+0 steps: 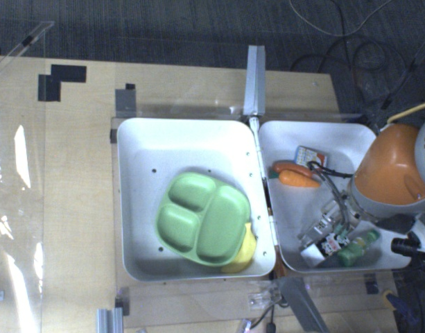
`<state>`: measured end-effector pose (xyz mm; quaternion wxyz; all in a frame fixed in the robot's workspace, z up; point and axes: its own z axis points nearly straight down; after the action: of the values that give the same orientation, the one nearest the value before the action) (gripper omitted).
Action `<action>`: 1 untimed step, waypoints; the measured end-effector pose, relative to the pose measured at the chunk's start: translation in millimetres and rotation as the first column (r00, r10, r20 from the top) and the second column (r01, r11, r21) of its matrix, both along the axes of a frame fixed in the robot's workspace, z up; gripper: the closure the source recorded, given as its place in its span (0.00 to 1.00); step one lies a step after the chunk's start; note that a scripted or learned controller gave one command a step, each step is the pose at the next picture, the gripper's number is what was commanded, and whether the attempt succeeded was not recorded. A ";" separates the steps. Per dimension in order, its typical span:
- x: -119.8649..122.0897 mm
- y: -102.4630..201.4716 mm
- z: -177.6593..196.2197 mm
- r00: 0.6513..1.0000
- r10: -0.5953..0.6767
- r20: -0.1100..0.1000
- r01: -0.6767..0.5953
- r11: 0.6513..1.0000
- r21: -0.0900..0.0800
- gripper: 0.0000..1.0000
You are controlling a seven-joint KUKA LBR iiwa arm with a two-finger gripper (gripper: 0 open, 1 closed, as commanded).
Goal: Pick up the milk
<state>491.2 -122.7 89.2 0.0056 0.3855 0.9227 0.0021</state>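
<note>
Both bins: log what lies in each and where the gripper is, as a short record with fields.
left bin: green divided tray, tilted, resting on a yellow thing that peeks out at its lower right
right bin: carrot near the divider; small carton behind it; green bottle near the front wall
arm: reaches in from the right over the right bin
gripper: low at the front of the right bin, beside the green bottle
grip: cannot tell
milk: not identified with certainty
</note>
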 end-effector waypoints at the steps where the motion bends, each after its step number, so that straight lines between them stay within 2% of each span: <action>1: 65.3 30.2 0.3 0.997 0.080 0.003 -0.080 0.997 -0.001 0.00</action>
<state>556.5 -92.5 89.5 0.0073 0.3480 0.9374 0.0025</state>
